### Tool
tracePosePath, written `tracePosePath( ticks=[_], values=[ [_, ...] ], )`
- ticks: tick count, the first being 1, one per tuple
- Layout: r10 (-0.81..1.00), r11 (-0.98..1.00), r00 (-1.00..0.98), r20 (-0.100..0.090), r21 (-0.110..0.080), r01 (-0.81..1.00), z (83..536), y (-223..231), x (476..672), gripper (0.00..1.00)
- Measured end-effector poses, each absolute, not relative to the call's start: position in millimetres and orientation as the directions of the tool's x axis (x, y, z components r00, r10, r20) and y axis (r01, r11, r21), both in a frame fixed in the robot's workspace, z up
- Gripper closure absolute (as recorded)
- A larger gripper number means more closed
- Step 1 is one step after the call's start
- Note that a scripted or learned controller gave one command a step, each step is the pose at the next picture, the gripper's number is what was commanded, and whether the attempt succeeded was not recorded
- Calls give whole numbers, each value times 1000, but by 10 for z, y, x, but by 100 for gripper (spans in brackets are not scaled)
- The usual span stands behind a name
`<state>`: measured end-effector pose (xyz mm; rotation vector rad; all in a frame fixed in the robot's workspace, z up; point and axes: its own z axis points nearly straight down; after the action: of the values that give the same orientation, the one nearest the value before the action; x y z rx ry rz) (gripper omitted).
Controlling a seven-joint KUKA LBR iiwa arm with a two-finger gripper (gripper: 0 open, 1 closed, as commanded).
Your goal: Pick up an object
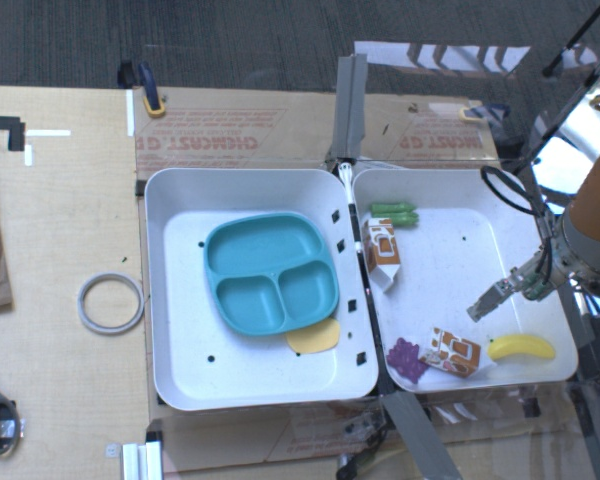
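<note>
My gripper (487, 305) hangs over the right bin (450, 198), near its right side, and I see nothing held in it. Below it and slightly right lies a yellow banana (521, 347). An orange and white box (453, 352) rests by the front wall, with a purple bunch of grapes (407, 360) to its left. An orange and white carton (382, 251) lies by the bin's left wall, and a green vegetable (394, 213) sits just behind it.
The left bin (170, 268) holds a blue divided plate (272, 272) with a yellow piece (316, 337) poking out from under its front edge. A tape ring (111, 302) lies on the bench to the left. A grey post (349, 108) stands behind the bins.
</note>
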<state>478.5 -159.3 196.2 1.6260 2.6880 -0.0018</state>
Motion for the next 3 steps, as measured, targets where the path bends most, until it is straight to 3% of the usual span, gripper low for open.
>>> tracePosePath(
  ticks=[1,2,3],
  values=[
    [890,455,-455,-6,9,890,1201,-1207,4816,0],
    [959,283,-283,-1,0,959,1471,-1463,5051,0],
    [934,357,-357,0,-2,934,2281,-2229,5028,0]
  ],
)
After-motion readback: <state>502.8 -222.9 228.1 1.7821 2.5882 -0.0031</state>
